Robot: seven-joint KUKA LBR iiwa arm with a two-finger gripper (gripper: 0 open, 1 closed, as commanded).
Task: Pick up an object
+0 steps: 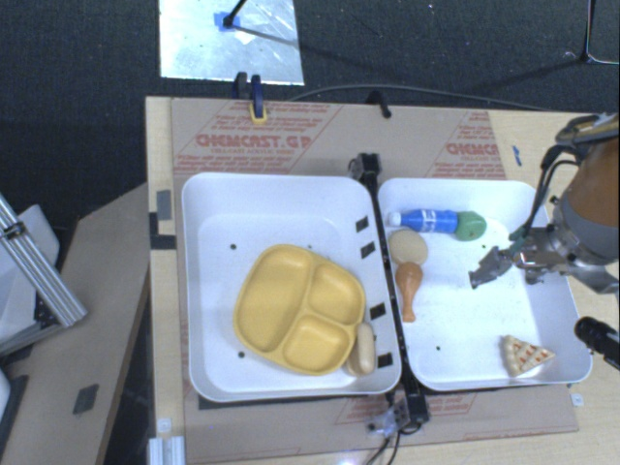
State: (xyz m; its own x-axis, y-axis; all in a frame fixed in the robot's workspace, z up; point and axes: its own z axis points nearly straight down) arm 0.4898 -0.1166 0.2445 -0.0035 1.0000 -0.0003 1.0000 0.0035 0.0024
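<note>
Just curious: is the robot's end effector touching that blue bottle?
Apart. The camera view shows bare white bin floor between the end effector and the blue bottle.

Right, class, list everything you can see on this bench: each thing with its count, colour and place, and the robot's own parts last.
Bins: two, white, side by side on the bench.
Divided plate: one, yellow, in the left bin.
Bread roll: one, beige, left bin, against the plate's lower right edge.
Bottle: one, blue and white with a green end, top of the right bin.
Drumstick: one, tan and orange, left side of the right bin.
Pizza slice: one, orange and cream, right bin's lower right corner.
Clamp: one, blue and yellow, bench's far edge.
Arm: one, grey, from the right.
Tool: one, dark, over the right bin's bare floor.
</note>
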